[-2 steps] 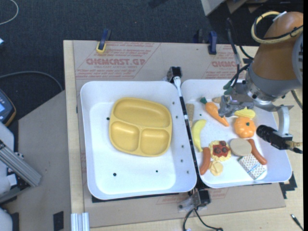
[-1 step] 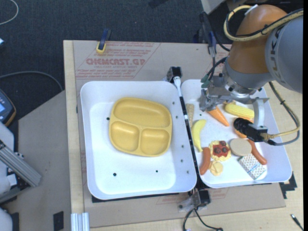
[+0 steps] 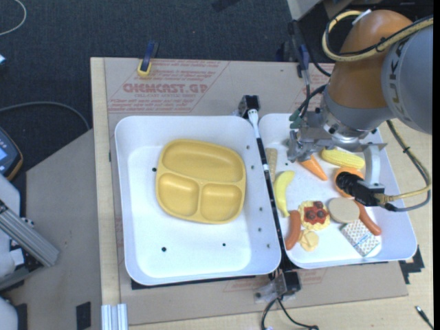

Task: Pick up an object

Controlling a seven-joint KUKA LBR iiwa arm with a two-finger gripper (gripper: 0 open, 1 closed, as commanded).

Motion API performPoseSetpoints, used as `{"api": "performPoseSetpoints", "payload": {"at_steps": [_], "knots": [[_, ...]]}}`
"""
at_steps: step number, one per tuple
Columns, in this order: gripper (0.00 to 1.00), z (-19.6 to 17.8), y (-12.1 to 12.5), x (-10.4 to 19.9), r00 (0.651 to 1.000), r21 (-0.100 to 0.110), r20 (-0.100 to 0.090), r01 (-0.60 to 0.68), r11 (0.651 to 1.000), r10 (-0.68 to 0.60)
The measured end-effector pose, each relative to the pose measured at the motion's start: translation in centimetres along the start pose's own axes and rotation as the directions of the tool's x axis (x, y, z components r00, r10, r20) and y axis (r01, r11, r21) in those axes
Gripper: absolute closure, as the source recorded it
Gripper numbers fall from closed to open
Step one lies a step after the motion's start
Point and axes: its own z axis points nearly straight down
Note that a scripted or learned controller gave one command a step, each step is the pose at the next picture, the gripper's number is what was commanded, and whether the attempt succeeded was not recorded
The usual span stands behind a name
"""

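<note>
You have crowded toys low in the right white plastic bin (image 3: 405,243): a foil-wrapped block (image 3: 360,238), a red sausage (image 3: 293,228), a curved yellow banana (image 3: 282,191); a descent there could nudge neighbours instead of gripping one; higher, the orange plastic carrot (image 3: 315,167) lies just beneath the grey pincer (image 3: 303,151); you cannot tell its opening; it may slip aside.

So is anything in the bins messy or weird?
Nothing looks broken or spilled. The yellow divided plate sits a little crooked in the left bin. The toy foods, like the banana and carrot, lie jumbled in the right bin, below the tool.
</note>
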Motion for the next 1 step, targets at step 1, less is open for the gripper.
{"api": "performPoseSetpoints", "payload": {"at_steps": [1], "knots": [[1.0, 0.89, -0.64, 0.25, 1.0, 0.002, 0.0, -0.001, 1.0, 0.001]]}}
